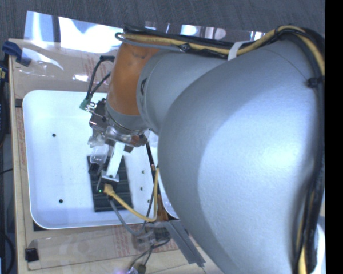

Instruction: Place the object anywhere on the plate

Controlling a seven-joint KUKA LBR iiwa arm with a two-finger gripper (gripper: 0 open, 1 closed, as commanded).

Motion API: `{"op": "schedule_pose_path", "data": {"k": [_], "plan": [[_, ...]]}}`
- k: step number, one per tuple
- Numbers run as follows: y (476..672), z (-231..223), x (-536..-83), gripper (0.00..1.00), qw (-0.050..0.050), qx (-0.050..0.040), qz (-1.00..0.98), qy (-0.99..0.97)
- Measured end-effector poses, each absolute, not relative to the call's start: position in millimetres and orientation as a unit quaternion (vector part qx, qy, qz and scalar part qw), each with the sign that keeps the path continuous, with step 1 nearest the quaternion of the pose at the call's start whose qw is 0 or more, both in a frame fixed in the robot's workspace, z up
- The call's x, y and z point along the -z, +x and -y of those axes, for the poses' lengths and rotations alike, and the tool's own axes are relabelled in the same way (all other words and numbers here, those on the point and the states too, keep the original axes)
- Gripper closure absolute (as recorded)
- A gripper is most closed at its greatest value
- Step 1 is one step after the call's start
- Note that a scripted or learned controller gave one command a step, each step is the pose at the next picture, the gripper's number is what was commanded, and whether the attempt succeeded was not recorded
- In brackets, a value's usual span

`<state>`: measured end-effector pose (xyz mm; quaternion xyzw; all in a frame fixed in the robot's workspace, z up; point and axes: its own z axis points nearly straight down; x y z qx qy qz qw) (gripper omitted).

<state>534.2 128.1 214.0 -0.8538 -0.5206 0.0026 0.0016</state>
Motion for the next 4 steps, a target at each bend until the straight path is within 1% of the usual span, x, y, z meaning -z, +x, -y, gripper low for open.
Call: {"op": "schedule_pose_path", "data": {"k": [1,2,3,4], "plan": [[603.1,-69.4,-190.0,1.00,0.002,-0.0025,0.424,-0.905],[637.1,-117.7,-120.8,1.00,0.002,-0.0030,0.397,-0.918],[639.6,-218.9,-221.2,1.00,0.000,0.0008,0.248,-0.969],[608.0,-116.5,-185.3,1.00,0.000,-0.0025,0.108,-0.994]]}}
